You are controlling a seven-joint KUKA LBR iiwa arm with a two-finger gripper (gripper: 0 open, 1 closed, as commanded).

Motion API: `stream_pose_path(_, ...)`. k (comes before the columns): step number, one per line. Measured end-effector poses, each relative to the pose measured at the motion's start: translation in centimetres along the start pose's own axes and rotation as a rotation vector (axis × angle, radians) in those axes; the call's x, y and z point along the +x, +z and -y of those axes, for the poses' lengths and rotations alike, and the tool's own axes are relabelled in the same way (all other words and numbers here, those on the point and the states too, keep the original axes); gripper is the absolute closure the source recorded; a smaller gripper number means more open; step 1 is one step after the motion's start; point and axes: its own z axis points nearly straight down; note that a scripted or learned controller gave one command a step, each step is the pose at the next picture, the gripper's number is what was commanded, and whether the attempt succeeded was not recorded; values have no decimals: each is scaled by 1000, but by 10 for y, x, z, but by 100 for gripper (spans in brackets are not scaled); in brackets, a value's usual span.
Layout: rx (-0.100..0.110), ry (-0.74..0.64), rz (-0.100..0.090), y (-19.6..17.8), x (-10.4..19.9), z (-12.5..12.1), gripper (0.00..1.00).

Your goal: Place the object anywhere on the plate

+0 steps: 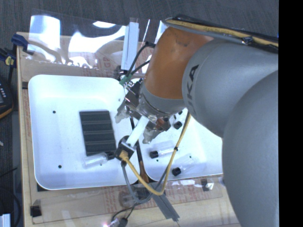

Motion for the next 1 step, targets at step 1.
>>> stream_pose_path(1, 2, 49, 3, 214, 44, 45, 0)
